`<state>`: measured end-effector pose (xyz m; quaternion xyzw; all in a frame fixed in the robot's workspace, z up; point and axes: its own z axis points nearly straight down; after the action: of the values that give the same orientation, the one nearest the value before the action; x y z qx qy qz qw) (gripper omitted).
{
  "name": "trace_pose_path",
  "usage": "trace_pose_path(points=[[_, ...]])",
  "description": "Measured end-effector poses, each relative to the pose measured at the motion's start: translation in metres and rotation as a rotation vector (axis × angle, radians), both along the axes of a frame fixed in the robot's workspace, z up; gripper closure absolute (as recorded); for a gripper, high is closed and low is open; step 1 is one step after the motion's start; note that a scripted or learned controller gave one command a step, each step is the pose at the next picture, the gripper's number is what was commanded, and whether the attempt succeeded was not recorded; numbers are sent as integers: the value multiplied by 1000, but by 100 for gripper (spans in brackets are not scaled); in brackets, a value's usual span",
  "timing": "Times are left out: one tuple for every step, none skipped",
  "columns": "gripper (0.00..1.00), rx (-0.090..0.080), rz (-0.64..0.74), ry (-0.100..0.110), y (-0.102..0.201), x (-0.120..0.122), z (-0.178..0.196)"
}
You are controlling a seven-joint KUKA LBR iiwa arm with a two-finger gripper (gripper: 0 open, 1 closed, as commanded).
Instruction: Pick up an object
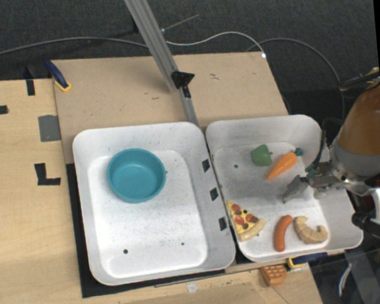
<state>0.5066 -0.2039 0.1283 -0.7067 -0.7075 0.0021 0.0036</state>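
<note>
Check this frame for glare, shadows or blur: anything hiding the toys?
Camera view: light is soft and even, no glare on the white bins; the hand casts a faint shadow beside the carrot; the picture is slightly soft overall, yet the bowl and pizza slice stay readable.

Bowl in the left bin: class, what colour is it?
The bowl is teal blue, plain with no pattern, seen best in the camera view.

I can read no text, label, brand, number or sign anywhere around me.
</note>
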Motion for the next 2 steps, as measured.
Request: trace_pose_path(points=[[0, -4, 0, -7, 0, 0, -40], [100, -2, 1, -7, 1, 0, -29]])
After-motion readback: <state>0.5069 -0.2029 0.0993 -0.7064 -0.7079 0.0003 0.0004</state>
